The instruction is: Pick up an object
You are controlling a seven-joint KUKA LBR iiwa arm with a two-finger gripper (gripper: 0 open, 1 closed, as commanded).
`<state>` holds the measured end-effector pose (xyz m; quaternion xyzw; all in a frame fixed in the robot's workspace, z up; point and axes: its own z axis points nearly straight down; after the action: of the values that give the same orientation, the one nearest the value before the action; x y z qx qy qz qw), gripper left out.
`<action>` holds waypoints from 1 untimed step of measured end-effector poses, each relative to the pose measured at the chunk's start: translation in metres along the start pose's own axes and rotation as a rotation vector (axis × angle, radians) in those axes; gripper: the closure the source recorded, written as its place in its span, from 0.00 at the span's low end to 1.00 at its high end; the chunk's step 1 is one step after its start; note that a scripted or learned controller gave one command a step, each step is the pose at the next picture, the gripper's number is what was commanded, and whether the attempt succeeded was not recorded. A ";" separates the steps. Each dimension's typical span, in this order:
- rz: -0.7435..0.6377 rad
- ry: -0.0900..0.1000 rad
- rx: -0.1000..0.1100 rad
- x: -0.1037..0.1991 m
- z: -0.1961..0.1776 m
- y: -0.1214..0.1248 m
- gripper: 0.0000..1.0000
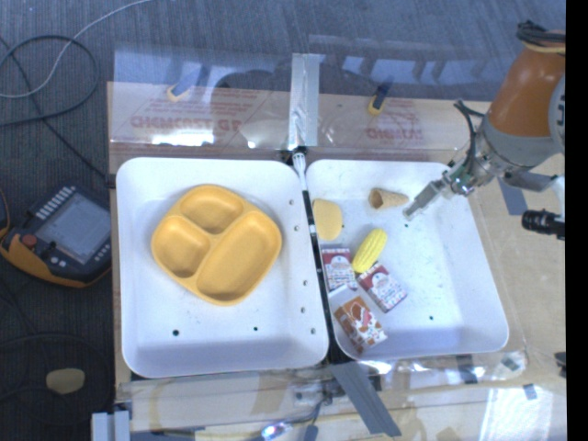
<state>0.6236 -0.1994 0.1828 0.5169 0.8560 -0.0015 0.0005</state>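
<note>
Camera view: gripper (413,206) low over right bin (478,274), just beside small cone (387,197); finger state cannot be told. Corn cob (369,249), yellow lump (327,217), three packets nearby; yellow divided plate (217,243) in left bin

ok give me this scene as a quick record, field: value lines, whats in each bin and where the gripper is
left bin: yellow divided plate
right bin: corn cob, yellow round piece, cone-shaped piece, three small packets
gripper: over the right bin, just right of the cone-shaped piece
held: nothing seen between the fingers
arm: enters from the right
</note>
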 end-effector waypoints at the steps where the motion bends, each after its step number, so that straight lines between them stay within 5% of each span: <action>1: -0.141 -0.001 -0.001 0.021 0.089 0.029 0.00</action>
<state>0.6401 -0.1677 0.0940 0.4555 0.8902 -0.0011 0.0011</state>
